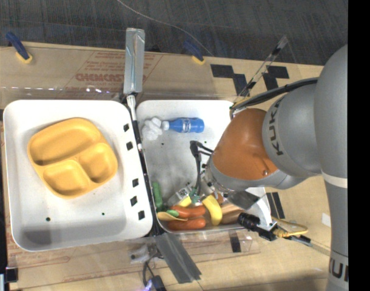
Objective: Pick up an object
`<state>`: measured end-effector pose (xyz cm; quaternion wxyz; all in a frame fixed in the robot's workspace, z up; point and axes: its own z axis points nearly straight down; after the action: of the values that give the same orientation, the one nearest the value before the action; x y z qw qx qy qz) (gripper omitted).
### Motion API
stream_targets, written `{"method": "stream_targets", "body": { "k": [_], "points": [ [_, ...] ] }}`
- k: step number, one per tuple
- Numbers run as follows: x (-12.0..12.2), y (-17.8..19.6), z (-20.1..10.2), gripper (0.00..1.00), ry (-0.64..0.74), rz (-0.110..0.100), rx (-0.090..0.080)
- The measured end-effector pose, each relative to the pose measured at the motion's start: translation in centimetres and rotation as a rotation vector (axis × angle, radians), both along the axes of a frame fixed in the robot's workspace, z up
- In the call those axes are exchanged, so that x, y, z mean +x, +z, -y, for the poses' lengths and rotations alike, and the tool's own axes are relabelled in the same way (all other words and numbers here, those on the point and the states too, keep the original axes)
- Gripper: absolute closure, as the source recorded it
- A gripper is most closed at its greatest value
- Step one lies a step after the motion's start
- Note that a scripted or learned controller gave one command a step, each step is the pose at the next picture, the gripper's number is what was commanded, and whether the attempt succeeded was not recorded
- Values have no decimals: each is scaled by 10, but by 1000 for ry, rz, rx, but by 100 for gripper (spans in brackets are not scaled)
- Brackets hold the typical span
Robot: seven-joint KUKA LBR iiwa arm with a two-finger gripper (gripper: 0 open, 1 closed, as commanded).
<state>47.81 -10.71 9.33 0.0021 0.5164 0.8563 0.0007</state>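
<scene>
The right bin holds a pile of toy food at its near edge: a yellow banana, a red-orange sausage-like piece, an orange piece and a green piece. A blue bottle lies at the bin's far side beside a crumpled white item. The arm's orange wrist band hangs over the bin's right half, and the gripper reaches down into the toy pile. The wrist hides its fingers.
The left bin holds a yellow divided tray. A metal divider post stands between the bins at the far side. Black cables run along the wrist. The grey arm body fills the right side.
</scene>
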Motion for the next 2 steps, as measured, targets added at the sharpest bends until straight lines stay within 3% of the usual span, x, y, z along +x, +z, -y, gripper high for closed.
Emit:
{"method": "stream_targets", "body": {
  "k": [1,2],
  "points": [
    [1,9,-1,100,5,0,1],
    [9,193,-49,100,71,2,0]
  ]
}}
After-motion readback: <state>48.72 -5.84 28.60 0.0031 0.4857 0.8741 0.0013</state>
